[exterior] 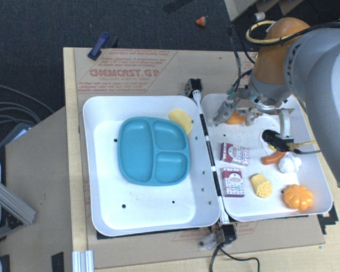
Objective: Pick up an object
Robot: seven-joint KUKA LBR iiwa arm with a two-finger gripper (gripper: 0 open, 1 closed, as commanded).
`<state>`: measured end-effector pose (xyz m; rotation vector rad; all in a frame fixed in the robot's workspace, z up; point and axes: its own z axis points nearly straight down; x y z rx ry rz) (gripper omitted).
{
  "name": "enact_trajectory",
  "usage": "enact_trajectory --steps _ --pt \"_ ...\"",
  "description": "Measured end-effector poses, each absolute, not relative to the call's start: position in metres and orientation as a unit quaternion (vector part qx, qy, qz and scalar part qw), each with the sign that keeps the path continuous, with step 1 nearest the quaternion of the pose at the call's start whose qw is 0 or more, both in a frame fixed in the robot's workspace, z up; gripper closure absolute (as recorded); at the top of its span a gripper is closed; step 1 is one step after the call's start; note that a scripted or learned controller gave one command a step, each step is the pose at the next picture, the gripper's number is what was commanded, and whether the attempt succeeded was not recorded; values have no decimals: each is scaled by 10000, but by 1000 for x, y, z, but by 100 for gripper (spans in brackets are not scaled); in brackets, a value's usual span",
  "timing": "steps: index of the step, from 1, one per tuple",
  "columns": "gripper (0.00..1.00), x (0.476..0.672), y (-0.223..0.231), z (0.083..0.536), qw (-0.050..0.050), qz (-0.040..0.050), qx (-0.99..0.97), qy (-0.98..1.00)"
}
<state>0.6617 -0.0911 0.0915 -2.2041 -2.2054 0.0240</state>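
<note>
Your gripper (236,113) sits low in the right bin's (314,200) far corner — fingers splayed wide around a small orange object (236,118); whether they touch it, you cannot tell. Blue tray (154,151) occupies the left bin (102,197).

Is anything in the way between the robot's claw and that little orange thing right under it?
Nothing visible blocks it. The end effector hangs at the far end of the right bin, right over the small orange piece. The two red cartons and the corn lie nearer the camera, off to the side.
</note>
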Motion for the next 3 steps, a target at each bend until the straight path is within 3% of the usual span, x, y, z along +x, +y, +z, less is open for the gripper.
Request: enact_trajectory --steps 1,2,3 --pt "100 659 -91 100 173 112 -7079 -7060" --pt "100 667 -44 201 -5 -8 -7066 -7076" --pt "0 667 -44 201 0 -1 -7067 -7075"
